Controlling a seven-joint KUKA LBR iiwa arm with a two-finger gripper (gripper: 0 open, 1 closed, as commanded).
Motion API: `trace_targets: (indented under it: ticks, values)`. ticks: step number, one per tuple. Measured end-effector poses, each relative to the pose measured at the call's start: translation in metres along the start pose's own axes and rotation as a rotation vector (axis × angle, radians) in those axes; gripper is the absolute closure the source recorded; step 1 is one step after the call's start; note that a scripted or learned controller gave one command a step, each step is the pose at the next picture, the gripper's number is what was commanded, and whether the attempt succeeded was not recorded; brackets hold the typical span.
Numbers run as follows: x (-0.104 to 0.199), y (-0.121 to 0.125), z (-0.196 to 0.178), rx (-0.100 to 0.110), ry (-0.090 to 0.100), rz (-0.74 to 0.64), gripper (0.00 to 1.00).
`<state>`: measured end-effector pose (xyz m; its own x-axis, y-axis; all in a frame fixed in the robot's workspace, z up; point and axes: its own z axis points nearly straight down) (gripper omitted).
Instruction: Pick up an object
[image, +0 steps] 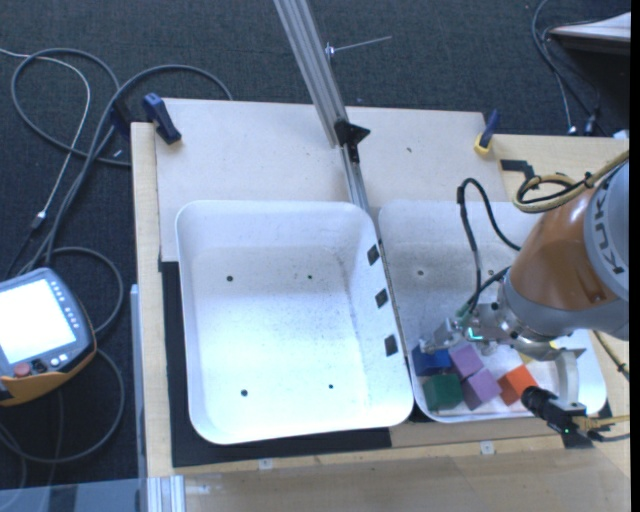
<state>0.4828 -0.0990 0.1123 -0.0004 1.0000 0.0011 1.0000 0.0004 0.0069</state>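
Several small blocks crowd the near corner of the right bin (400, 225), and that is where we begin. We see a green block (444, 392) closest to the bin's front rim, a blue block (433, 362) just behind it, two purple blocks, one (481, 385) nearer and one (466, 359) a little farther in, and an orange block (517, 382) to their right. They lie bunched together, some touching, all on the bin floor.

Directly over this cluster we find the gripper (470, 335), at the end of the arm (565, 265), which comes in from the right with its orange band above the wrist. The gripper sits low, just above or against the farther purple block and the blue block; we cannot tell how wide it stands, nor whether anything is caught in it, since the wrist hides that part. A black cable (470, 225) loops up from the wrist across the bin.

To the left we see the left bin (190, 240), its floor speckled with dark dots. Between the bins runs a metal rail (325, 90) stretching to the far edge of the bench (250, 140). Farther back, a blue clamp (161, 116) grips the bench's left corner and another clamp (487, 134) the right. Off the bench to the left, a teach pendant (38, 330) lies on dark carpet among cables.
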Motion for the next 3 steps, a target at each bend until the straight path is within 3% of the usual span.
trace_targets:
  ticks: [1,2,3]
  values:
    - [0.0,0.002,-0.012,-0.006,-0.002,0.0,1.0]
    - [0.0,0.001,-0.01,-0.003,-0.001,0.0,0.0]
    - [0.005,0.061,0.014,0.004,-0.002,-0.004,0.0]
